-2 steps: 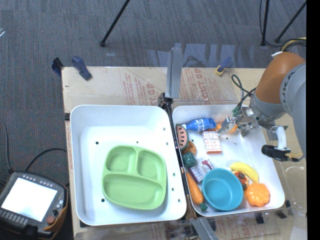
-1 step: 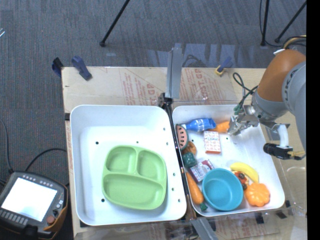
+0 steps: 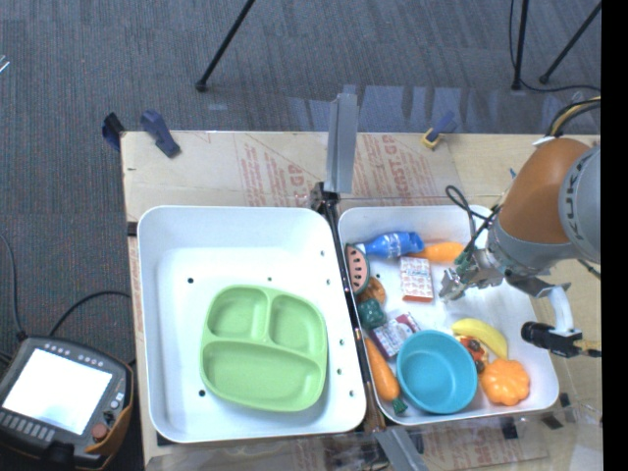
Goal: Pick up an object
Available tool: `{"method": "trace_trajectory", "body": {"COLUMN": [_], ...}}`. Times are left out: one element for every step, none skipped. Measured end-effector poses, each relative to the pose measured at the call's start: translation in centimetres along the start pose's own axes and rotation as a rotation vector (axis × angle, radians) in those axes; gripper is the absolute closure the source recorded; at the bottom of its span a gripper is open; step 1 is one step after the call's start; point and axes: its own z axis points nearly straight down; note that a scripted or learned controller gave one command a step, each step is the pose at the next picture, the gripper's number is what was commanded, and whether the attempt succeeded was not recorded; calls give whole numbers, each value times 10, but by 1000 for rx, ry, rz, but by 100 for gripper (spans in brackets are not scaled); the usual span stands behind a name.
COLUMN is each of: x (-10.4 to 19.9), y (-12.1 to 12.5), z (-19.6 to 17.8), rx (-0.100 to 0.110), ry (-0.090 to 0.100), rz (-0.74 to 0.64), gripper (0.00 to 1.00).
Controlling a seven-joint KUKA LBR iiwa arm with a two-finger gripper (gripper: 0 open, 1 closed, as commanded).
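Observation:
The right bin (image 3: 535, 307) holds several small objects: a blue bottle (image 3: 392, 244), a red and white box (image 3: 416, 279), an orange piece (image 3: 444, 252), a yellow banana (image 3: 481, 336), an orange pumpkin (image 3: 505, 383), a blue bowl (image 3: 437, 371), a carrot (image 3: 382, 369) and a watermelon slice (image 3: 355, 265). My gripper (image 3: 456, 285) hangs low in this bin, just right of the red and white box and above the banana. Nothing is seen held in it.
A green divided plate (image 3: 265, 347) lies in the left bin (image 3: 162, 234). A dark green piece (image 3: 371, 314) and a small packet (image 3: 392, 335) sit by the right bin's left wall. A metal post (image 3: 342, 145) stands behind the two bins.

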Motion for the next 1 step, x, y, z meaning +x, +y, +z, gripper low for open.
{"method": "trace_trajectory", "body": {"x": [0], "y": [0], "z": [0], "rx": [-1], "ry": [0], "rz": [2], "gripper": [0]}}
